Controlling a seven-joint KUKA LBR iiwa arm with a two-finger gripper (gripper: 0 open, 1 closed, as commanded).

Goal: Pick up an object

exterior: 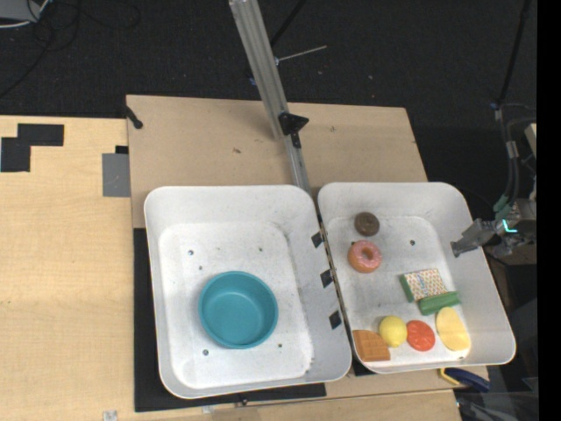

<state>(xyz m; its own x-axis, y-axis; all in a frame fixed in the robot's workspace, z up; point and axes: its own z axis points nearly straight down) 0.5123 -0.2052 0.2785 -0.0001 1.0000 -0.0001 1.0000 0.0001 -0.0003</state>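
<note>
The right bin (473, 213) holds several small items. A brown chocolate donut (366, 224) lies near its back, with a pink-frosted donut (364, 257) just in front of it. A patterned green-edged block (424, 283) and a green stick (438, 303) lie mid-right. Along the front sit an orange waffle piece (372, 346), a yellow lemon (393, 331), a red tomato (420, 336) and a pale yellow piece (452, 330). My gripper (466, 241) hovers at the bin's right rim, a grey tip pointing left, apart from every item and holding nothing that I can see.
The left bin (175, 213) holds a teal bowl (237, 309) near its front. A metal rail (266, 68) slants down from the back to the gap between the bins. Black clips (323, 277) mark the shared wall. Dark floor lies beyond the bench.
</note>
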